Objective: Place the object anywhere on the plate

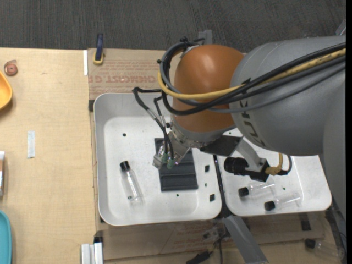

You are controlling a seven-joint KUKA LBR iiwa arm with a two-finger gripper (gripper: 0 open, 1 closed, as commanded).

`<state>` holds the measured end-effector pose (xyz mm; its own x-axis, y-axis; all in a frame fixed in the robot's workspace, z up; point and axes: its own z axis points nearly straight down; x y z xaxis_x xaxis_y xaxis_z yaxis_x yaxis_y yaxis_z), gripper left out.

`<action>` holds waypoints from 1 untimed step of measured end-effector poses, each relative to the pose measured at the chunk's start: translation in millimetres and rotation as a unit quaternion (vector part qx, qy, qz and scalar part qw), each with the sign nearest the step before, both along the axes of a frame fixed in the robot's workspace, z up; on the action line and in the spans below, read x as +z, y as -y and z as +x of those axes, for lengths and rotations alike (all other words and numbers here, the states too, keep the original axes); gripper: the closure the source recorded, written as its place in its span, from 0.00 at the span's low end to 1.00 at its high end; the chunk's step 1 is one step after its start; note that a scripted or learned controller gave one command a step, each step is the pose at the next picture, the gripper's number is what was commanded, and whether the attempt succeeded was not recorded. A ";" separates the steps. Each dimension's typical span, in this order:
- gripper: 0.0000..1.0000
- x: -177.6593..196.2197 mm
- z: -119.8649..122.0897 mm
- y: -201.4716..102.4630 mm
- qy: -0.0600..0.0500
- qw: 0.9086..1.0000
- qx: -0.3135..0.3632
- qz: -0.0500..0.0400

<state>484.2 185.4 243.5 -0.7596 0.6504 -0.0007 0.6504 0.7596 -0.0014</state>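
End effector [167,159]: located low over the left white bin [110,125], at the end of my grey arm [297,92], whose orange band [206,87] covers much of the bin's middle. State of the end effector: cannot tell; the wrist and black cabling [151,111] hide its working end from the camera. Nothing can be confirmed as held.

Item directly below: a flat dark slab [180,176] with ribbed lines across its face, lying flat on the bin floor. My end effector sits over the slab's upper left corner as the camera sees it. Contact between the two cannot be judged.

Item to the camera's left of my end effector and slightly nearer the bin's front rim: one clear vial [130,181] with a black cap, lying on its side on the bin floor, apart from the slab and apart from my end effector.

Items to the camera's right of my end effector, past the wall between the bins: two further clear vials [257,190] with black caps, lying on their sides in the right white bin [313,199], close to each other and well apart from me.

Beyond the left bin, well to the camera's left of my end effector: pale wooden surface [49,147], with an orange object [3,95] cut off at the frame edge.
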 end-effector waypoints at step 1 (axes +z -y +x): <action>1.00 -30.7 -6.8 -32.8 -0.001 1.000 0.013 -0.001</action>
